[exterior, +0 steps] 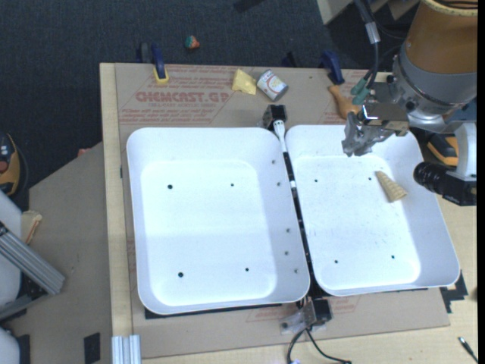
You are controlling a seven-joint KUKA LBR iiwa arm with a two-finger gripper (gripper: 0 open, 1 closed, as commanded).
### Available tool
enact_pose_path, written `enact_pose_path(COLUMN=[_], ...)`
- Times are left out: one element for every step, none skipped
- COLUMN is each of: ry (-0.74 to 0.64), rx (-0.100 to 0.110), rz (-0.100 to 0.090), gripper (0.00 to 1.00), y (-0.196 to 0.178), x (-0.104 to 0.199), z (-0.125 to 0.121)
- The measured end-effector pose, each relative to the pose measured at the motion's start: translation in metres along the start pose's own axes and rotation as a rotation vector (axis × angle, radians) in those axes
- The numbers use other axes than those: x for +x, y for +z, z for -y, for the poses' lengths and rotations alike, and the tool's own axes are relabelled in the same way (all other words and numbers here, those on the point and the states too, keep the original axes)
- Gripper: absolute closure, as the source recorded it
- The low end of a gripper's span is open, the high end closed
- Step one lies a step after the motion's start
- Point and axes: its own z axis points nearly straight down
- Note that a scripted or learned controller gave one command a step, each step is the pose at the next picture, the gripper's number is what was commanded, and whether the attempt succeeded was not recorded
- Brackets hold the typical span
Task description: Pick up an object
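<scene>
Dark carpet behind; brown board point(189, 97) with red lettering carries two smooth white bins. We see left bin point(204, 218), shallow, rounded corners. Right bin point(364, 218) holds tan cone-shaped piece point(390, 186) near its right wall. Metal gripper point(358, 144) hangs over right bin's back edge, apart from cone; we cannot tell finger state. Yellow scrap point(244, 83) and small box point(271, 85) lie on board behind bins.
</scene>
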Motion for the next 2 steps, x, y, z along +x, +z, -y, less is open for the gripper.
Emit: enact_pose_path(ry=[-0.002, -0.005], rx=[-0.005, -0.003], rz=[0.0, -0.001], gripper=[1.0, 1.0], y=[0.057, 0.146], x=[0.063, 0.135], z=[-0.029, -0.078])
